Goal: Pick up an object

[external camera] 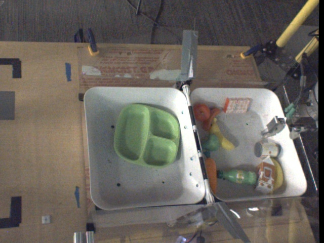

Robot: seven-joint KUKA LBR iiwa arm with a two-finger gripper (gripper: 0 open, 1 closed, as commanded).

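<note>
The right bin [253,194] holds several small items. A red tomato [202,112] lies by the left wall. Below it are a yellow piece [223,139], a green pear [211,144] and an orange carrot [210,174]. A green bottle [238,176] lies on its side near the front, next to a small carton [264,175] and a banana [277,171]. A grey can [267,149] sits near the right wall. A red-and-white packet [238,105] lies at the back. My gripper [275,126] hangs over the bin's right side, just above the can.
The left bin [98,176] holds a green divided plate [148,134]. A yellow pole [298,18] and cables stand beyond the right bin's far corner. Cardboard bench surface surrounds both bins.
</note>
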